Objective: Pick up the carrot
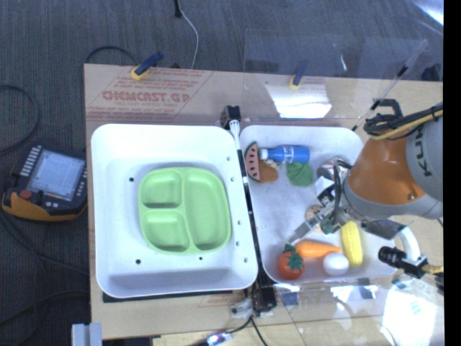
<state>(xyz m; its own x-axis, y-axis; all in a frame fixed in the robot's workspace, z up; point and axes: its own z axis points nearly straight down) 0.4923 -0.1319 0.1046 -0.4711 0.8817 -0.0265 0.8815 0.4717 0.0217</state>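
Observation:
The orange carrot lies on its side near the front of the right bin, between a red tomato-like toy and a yellow corn cob. My gripper hangs low in the right bin, just above and behind the carrot, close to the corn's upper end. The arm's orange band sits behind it. Nothing shows as held.
The right bin also holds a white egg, a watermelon slice, a blue bottle and a green leafy toy. The left bin bears a green divided plate. A pendant lies on the floor at left.

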